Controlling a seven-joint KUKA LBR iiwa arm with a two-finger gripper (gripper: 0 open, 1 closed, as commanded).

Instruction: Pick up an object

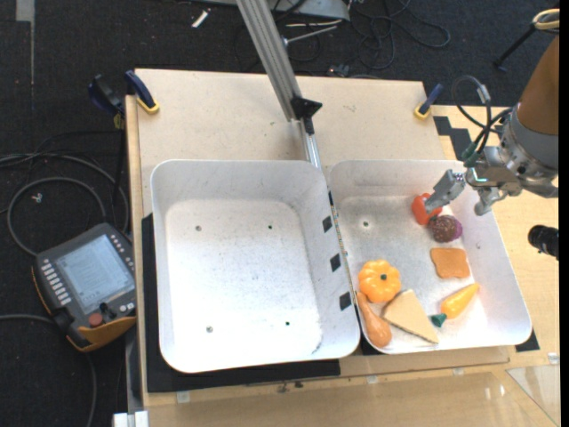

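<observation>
Red object (420, 208) | partly hidden by finger | gripper (464, 195) spread wide, seemingly holding nothing

— What's the table (231, 105) like?
— Pale tan wood, standing on a dark floor (62, 34).
— And what rests on it?
— Two shallow white bins side by side on a black mat (153, 372), the left bin (164, 181) touching the right bin (508, 269). Yellow clamps (147, 105) grip its far corners, and a slanted metal pole (267, 47) meets it behind the bins.
</observation>
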